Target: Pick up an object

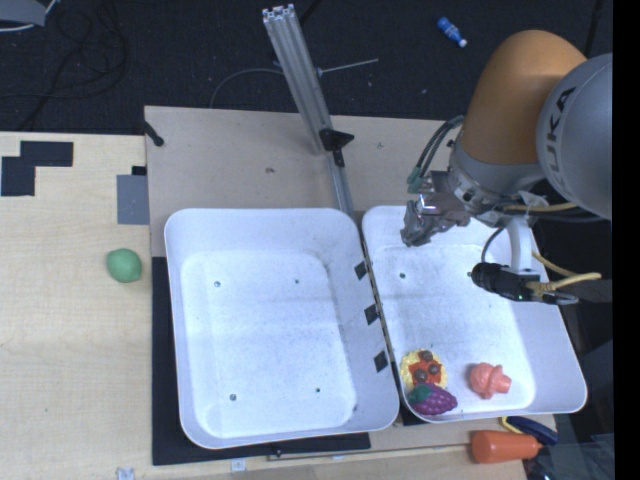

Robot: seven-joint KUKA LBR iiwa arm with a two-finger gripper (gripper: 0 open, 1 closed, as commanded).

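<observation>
Gripper (417, 230) low over the far end of the right bin (560, 393); grip state impossible to tell, nothing seen held. Well apart, at that bin's near end: pink toy (489, 379), yellow toy (422, 367) touching purple grapes (433, 400).

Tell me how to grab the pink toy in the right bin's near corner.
Probably from straight above, closing across the rounded body of the pink toy. It lies apart from the purple and yellow toys on its left, but the bin's near rim crowds any sideways approach.
</observation>
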